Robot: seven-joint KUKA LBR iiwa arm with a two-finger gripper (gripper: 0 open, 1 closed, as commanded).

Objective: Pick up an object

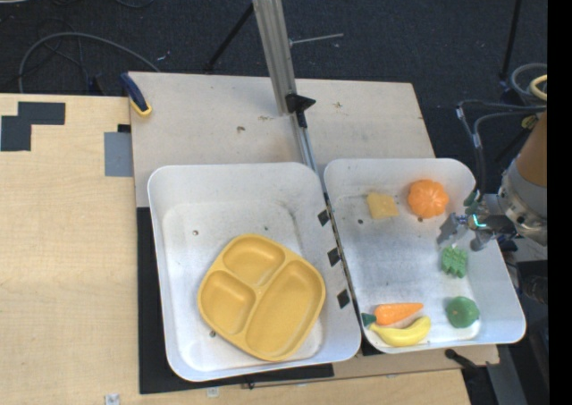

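Yellow plastic, the tray (261, 294) lies in the left bin (170, 206). In the right bin (357, 181): cheese (382, 206), carrot (398, 312) touching a banana (401, 333), an orange (428, 198), broccoli (455, 260), a green ball (462, 311). The gripper (466, 230) hangs just above the broccoli, fingers parted, grasping nothing. The broccoli looks light, stiff and knobbly; pinching across its crown seems safest.

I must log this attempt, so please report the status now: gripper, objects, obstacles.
Gripper low over right bin's right edge, holding nothing seen. Nearest: green leafy toy, orange close by. Nothing between them.
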